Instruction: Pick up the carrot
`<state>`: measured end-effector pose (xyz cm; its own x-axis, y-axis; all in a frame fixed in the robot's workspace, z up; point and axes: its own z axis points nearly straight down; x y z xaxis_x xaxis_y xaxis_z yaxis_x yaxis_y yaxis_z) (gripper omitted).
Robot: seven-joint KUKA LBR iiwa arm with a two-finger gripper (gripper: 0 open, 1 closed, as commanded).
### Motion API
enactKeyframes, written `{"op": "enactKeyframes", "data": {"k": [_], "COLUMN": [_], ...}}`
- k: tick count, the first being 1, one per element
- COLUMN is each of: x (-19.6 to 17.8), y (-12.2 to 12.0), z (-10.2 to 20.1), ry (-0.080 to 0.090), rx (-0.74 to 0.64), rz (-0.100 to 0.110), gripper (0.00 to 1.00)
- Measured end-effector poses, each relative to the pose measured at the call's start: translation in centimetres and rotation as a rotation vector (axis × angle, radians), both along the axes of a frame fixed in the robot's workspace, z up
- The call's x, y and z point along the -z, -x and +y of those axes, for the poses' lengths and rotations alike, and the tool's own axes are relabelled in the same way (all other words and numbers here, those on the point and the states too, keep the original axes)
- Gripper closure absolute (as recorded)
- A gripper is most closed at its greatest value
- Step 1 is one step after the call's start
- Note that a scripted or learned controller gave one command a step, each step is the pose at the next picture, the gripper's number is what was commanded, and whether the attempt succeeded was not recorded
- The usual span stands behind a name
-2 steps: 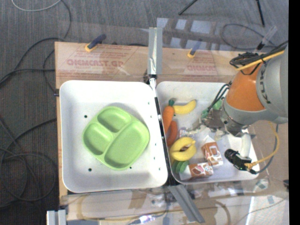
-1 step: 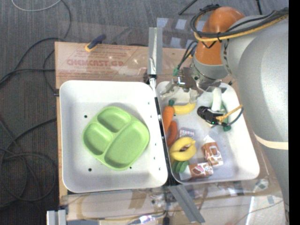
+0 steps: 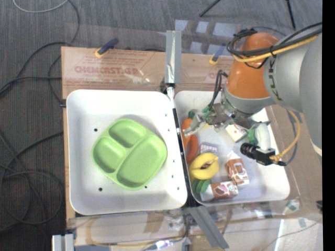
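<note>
**Gripper over the right bin, close to the carrot**

Nearest the viewer, at the front of the right bin (image 3: 280, 190), lie two small brown-and-white cartons (image 3: 230, 181), with a yellow banana-shaped toy (image 3: 204, 166) curled just behind them. Behind that lies the carrot (image 3: 190, 140) — orange, resting along the bin's left wall, its long axis running roughly front to back. Which end is the tip cannot be told. Just beyond and to the right of it hangs the gripper (image 3: 201, 120); whether its fingers are parted or closed cannot be told. The grey arm (image 3: 293, 72) with its orange band reaches in from the right. The left bin (image 3: 84, 192) holds a green divided plate (image 3: 130, 153).
</note>
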<state>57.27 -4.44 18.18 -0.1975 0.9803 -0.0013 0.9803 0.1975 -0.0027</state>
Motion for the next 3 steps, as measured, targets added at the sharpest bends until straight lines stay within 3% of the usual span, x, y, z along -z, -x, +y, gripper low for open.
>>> {"op": "enactKeyframes", "data": {"k": [1,2,3], "x": [5.8,8.8,9.3], "y": [-7.4,-7.5,-7.6], "z": [-5.7,-6.3,-5.9], "ry": [0.002,0.011,0.003], "rx": [-0.101,-0.226,0.039], "rz": [-0.003,-0.026,-0.015], "gripper": [0.0,0.0,0.0]}}
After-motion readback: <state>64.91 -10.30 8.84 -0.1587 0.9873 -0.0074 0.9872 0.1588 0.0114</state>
